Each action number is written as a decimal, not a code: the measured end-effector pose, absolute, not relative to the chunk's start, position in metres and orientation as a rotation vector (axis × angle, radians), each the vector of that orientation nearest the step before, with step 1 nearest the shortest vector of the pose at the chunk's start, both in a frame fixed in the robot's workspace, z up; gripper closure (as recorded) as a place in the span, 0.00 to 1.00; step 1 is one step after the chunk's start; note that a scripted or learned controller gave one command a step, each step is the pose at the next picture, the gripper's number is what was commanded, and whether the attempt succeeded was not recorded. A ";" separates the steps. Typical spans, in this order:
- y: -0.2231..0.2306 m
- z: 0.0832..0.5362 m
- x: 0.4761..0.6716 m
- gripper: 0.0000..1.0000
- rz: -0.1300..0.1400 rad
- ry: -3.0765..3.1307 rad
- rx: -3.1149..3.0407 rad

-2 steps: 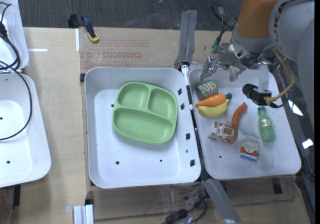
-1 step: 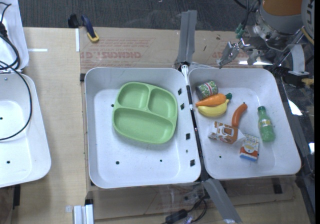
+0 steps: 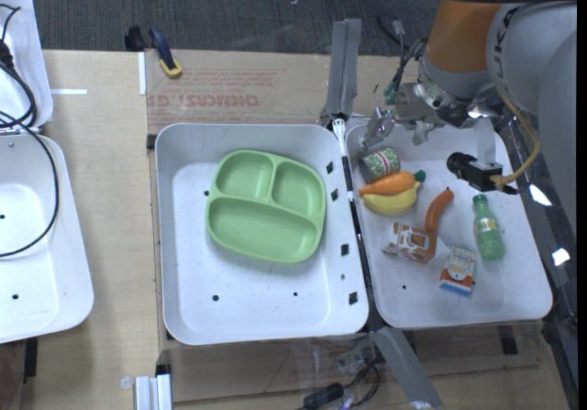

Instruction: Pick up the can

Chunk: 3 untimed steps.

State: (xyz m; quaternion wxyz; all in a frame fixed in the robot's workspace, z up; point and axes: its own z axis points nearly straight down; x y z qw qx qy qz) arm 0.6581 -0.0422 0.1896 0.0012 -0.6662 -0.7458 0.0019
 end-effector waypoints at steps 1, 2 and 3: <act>-0.038 0.191 0.624 0.00 0.003 -2.343 -2.092; -0.109 0.116 0.635 0.00 0.004 -2.392 -2.035; -0.155 0.084 0.649 0.00 0.041 -2.141 -2.244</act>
